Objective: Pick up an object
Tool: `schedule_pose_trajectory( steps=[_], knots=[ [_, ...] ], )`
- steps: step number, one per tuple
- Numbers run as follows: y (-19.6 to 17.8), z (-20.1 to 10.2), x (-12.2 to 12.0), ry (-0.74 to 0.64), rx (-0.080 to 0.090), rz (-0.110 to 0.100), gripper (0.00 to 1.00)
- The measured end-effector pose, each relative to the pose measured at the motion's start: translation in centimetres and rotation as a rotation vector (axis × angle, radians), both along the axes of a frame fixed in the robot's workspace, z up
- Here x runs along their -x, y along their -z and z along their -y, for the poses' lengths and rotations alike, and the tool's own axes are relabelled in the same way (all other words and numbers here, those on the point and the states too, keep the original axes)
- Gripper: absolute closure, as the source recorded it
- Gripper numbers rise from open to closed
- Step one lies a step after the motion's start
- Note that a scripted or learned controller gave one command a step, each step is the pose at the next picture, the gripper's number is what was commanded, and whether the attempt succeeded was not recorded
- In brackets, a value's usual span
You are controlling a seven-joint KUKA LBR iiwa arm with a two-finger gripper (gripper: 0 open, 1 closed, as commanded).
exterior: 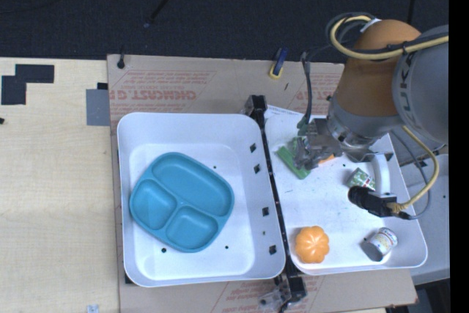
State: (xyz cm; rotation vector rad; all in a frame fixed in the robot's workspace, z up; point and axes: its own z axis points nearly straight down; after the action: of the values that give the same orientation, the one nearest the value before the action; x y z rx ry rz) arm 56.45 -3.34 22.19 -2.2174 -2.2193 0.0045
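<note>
In the right-hand bin (410,260) of the view, up near its far left corner, we see the gripper (314,152) low over a flat green piece (292,160) that lies at a slant on the bin floor. The gripper sits at the piece's right end, close enough that the two seem to touch. We cannot tell whether the gripper is wide or narrow, since the wrist and its cables hide that part from above. Nor can we say that the piece is held. It looks to be flat on the floor, so we judge the pick is not yet made.

We take the green piece as the thing being tried for, because the arm is over it and well apart from the rest. The piece is thin and lies close to the divider between the bins. We would guess that leaves little room on that side, so a grasp may slip off an edge.

The same bin holds an orange fruit (311,244) near the front wall. A small silver can (379,242) lies on its side in the front right corner. Both are well apart from the gripper.

The left-hand bin (139,135) holds one thing, a blue divided plate (182,200). It lies flat and turned at an angle, toward the bin's front left.
</note>
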Motion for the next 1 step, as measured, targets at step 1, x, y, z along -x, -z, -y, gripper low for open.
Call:
schedule_pose_trajectory(
  steps=[1],
  knots=[
    [-1.55,-1.25,0.07,0.000,0.000,0.003,1.00]
  ],
)
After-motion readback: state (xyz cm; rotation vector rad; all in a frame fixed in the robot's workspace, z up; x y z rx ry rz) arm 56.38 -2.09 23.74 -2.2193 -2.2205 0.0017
